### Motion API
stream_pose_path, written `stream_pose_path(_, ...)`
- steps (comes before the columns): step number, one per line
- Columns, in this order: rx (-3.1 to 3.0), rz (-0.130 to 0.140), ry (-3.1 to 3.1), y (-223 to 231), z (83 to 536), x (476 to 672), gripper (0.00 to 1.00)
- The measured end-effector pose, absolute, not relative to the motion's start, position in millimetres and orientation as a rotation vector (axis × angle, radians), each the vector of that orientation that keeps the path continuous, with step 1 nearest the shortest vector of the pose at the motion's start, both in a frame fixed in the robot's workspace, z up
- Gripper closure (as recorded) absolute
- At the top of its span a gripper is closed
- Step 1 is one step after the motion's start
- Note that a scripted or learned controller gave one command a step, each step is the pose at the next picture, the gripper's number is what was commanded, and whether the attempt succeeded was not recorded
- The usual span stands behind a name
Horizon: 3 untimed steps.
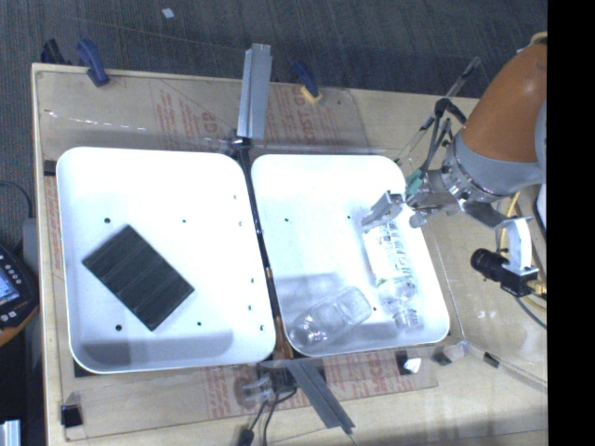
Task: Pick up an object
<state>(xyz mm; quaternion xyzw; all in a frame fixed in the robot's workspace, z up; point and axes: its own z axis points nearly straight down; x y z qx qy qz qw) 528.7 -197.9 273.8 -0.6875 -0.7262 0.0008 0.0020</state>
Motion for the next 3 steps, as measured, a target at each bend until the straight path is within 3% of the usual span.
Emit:
stream_pose_path(1,-2.152,0.004,-2.283,-198,284,529.4,1.00)
stream_pose_path(2,-2.152,0.004,-2.283,-198,284,529.4,0.00)
stream_pose_path(3,-2.047,0.003,-2.379,-210,229,542.2,0.00)
